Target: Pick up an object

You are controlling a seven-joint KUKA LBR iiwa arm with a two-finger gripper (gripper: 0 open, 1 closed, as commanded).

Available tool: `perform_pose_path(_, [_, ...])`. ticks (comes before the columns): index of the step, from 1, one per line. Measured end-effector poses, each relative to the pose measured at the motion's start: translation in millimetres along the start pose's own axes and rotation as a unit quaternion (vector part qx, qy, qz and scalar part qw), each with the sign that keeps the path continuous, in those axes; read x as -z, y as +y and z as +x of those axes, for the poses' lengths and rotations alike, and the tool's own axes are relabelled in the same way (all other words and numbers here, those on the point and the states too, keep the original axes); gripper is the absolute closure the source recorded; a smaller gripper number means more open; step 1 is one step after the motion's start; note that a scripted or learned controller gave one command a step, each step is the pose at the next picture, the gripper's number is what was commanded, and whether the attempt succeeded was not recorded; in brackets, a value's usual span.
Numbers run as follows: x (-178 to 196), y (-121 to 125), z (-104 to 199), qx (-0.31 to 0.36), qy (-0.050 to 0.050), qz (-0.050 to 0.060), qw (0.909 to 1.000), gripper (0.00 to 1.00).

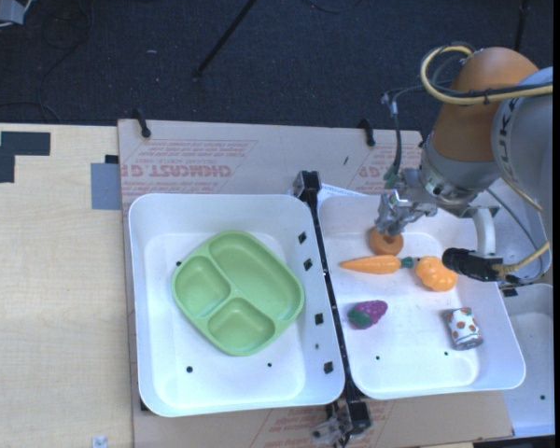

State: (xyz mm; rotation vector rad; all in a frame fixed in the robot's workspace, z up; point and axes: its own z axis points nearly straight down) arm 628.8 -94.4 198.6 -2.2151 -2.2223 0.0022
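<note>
tool (392,224) sits right atop the small orange fruit (386,243); its grip state can't be told.

Even overhead light, soft shadows, white bins (168,250) bright, slight blur throughout.

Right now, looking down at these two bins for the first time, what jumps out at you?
The green divided plate lying alone in the left bin catches the eye first. In the right bin, the arm's tool hangs right over a small orange object near the back. In front of it lie a toy carrot, a yellow-orange piece, a purple and green piece and a small can.
</note>
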Motion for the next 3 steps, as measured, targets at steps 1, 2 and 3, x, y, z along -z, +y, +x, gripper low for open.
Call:
perform_pose_path(1, [15,-8,56,0.001,0.001,0.0,1.0,1.0])
perform_pose_path(2, [23,-8,115,0.001,0.0,-0.001,1.0,1.0])
perform_pose_path(3, [30,-15,175,0.001,0.0,-0.001,1.0,1.0])
